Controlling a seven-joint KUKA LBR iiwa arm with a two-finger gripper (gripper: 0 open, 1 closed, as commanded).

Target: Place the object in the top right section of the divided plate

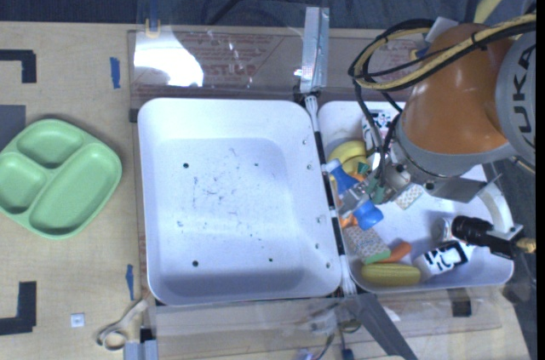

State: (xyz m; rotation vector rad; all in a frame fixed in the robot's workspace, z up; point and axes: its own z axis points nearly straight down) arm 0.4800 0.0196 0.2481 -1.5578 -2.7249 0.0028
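Observation:
The green divided plate (56, 177) lies on the bench at the far left, outside both bins, and its three sections hold nothing. My gripper (375, 182) is low in the right bin (477, 277), over a cluster of small toys near the bin's left wall. Right by it are a yellow piece (348, 152), a blue piece (342, 178) and a blue round piece (369, 216). The wrist hides whatever is directly under the gripper.
The left bin (230, 188) sits between the plate and the right bin. Near the right bin's front edge lie a corn cob (391, 272), an orange carrot (397, 251) and a black-and-white item (444, 257). A clear panel (223, 52) stands behind the left bin.

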